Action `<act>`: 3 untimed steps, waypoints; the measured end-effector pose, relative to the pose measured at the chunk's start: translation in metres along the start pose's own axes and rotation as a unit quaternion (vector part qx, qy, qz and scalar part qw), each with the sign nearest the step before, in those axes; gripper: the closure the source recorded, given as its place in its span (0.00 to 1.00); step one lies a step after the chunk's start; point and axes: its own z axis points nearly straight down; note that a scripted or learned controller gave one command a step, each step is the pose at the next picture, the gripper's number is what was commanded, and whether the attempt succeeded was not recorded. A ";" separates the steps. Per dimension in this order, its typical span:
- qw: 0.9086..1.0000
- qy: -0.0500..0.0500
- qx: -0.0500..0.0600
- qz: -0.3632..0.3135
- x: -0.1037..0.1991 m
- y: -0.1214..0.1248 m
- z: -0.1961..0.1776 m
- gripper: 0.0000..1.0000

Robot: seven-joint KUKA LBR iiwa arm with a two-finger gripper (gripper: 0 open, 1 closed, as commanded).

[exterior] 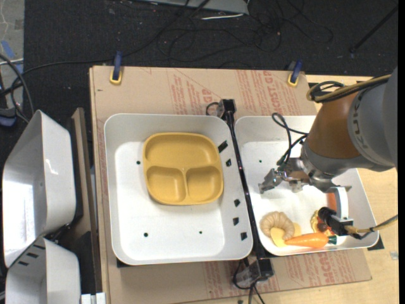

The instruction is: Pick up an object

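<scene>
**Claw over bare floor, pickables crowded at near rim**

I see the claw over bare floor at the middle-left of the right bin; can't tell how far open it is or whether it holds anything; orange carrot lies along the near rim; beige ridged piece just beside it; both apart from the claw; left bin holds a yellow divided plate, free floor toward its near edge.

Red printed lettering on cardboard surface, along top edge and at bottom right below right bin. Upside down, faint, partly covered by bins. Not readable. No other legible text, labels or numbers.
</scene>
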 end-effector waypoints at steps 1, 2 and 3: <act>1.000 0.000 -0.002 0.000 0.000 0.000 -0.003 0.00; 1.000 0.000 -0.003 0.001 0.000 0.000 -0.013 1.00; 1.000 -0.001 -0.004 0.001 -0.008 -0.005 -0.068 1.00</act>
